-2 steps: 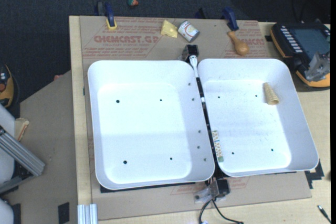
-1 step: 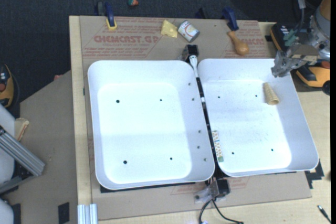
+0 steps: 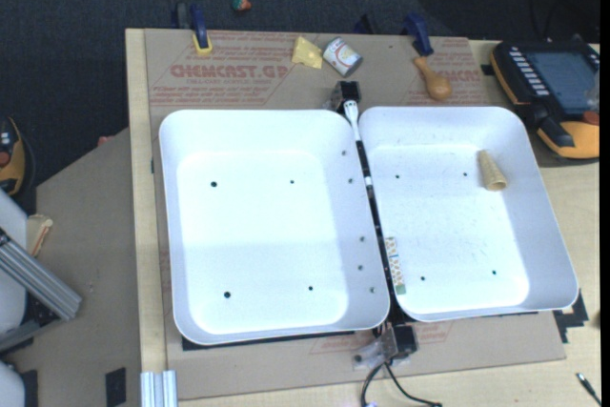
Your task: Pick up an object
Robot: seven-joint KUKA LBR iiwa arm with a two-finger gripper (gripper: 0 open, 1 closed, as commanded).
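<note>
Currently can't tell gripper state. Tan cork-like obj (image 3: 491,171) lying in view-right bin (image 3: 534,238), near its far-right corner, apart from walls; other bin (image 3: 191,205) just beside.

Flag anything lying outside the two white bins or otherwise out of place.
Three small things sit on the brown board behind the bins: a yellow wedge, a small can and a wooden-handled tool. A tan cone lies in the right bin.
</note>
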